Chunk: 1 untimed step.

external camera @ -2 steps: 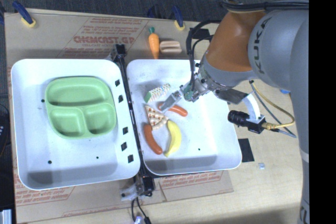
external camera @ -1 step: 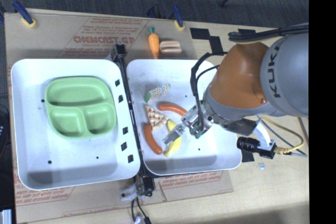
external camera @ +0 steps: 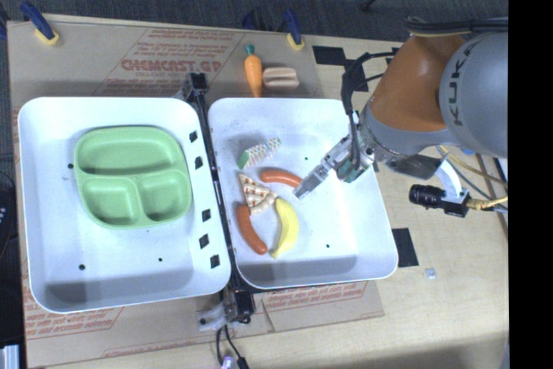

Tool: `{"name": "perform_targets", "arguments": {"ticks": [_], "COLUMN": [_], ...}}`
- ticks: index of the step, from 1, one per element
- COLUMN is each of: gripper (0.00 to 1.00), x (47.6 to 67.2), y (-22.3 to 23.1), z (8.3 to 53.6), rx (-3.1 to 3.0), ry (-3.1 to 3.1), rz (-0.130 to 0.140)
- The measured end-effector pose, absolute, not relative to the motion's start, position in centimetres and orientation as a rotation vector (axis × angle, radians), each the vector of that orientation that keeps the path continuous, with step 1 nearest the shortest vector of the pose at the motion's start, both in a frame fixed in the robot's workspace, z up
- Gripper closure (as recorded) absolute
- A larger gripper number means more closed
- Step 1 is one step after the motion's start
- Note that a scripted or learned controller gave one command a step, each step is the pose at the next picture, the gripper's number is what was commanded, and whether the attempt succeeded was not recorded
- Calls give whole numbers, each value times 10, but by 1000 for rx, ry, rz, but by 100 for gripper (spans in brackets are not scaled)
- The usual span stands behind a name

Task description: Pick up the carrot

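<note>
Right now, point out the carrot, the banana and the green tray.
carrot [external camera: 252,74], camera view, middle of its orange body.
banana [external camera: 288,228], camera view, middle of its curve.
green tray [external camera: 130,144], camera view, floor of its large compartment.

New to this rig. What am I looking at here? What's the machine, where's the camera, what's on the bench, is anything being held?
One fixed camera looks down at a slant on a bench. The machine is a KUKA arm, grey with an orange band, reaching in from the right. Its tool hangs low over the right bin, next to a sausage; nothing is visibly between its tips.

Two shallow white bins sit side by side. The left bin holds a green divided plate. The right bin holds toy food: that sausage, a second sausage, a banana, a pizza slice and a striped wedge.

The carrot it is meant to pick up lies outside the bins, on the cardboard behind them, beside a small bun-like toy.
</note>
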<state>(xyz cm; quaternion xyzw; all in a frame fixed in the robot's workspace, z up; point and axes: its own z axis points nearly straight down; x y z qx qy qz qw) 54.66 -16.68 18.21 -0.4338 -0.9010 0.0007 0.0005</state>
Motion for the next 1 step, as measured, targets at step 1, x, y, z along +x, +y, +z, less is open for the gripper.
{"name": "perform_targets", "arguments": {"ticks": [1], "gripper": [0], "x": [576], "y": [-161], "z": [275], "rx": [-1180], "ry": [-2913], "rz": [1]}}
